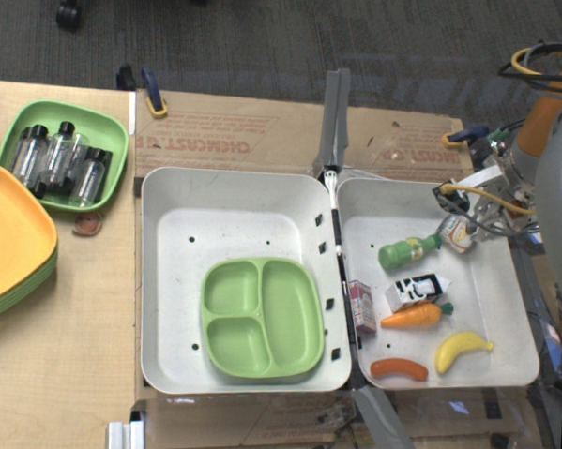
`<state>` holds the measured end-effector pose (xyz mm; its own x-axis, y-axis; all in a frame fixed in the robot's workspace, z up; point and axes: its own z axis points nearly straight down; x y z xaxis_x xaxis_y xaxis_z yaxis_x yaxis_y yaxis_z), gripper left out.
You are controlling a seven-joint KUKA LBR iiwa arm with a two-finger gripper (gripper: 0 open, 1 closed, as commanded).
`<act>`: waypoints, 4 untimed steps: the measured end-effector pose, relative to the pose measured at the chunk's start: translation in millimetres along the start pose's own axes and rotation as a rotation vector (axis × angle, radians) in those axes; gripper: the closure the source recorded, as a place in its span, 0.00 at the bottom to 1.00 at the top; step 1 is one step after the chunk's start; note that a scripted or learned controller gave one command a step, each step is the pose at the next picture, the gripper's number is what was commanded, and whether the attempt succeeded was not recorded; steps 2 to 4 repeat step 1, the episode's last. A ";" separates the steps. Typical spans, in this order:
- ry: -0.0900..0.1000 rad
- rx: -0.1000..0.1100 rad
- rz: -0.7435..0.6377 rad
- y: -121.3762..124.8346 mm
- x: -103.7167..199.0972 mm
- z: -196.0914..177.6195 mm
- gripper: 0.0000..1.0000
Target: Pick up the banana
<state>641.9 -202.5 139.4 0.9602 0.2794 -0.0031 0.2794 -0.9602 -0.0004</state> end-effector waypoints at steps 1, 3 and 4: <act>0.001 -0.001 -0.355 20.4 -1.3 -53.6 1.00; 0.001 -0.001 -0.355 20.4 -1.3 -53.6 1.00; 0.001 -0.001 -0.355 20.4 -1.3 -53.6 1.00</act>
